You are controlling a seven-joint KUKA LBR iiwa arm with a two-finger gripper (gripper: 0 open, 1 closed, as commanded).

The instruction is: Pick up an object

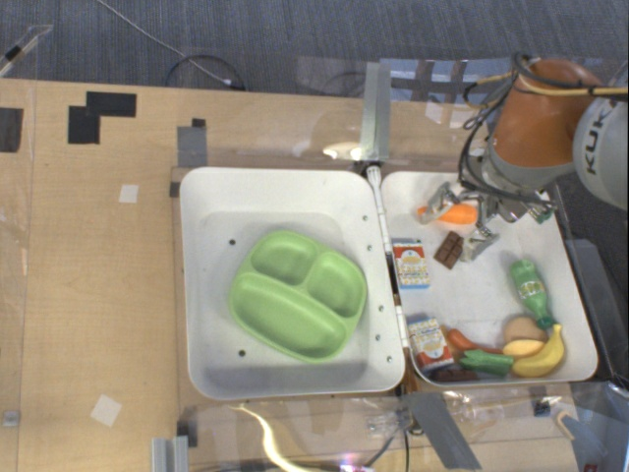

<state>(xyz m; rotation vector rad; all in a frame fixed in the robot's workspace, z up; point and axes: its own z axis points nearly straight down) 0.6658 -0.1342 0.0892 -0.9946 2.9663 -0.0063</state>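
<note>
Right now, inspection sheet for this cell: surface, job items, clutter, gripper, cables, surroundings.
Surface: wooden bench, two white bins side by side.
Job's things: right bin holds orange piece, brown block, two small boxes, green bottle, banana.
Clutter: green divided plate in left bin.
Grippers: gripper low over the right bin's far end.
Cables: black cable behind the bench.
Surroundings: grey carpet.
</note>
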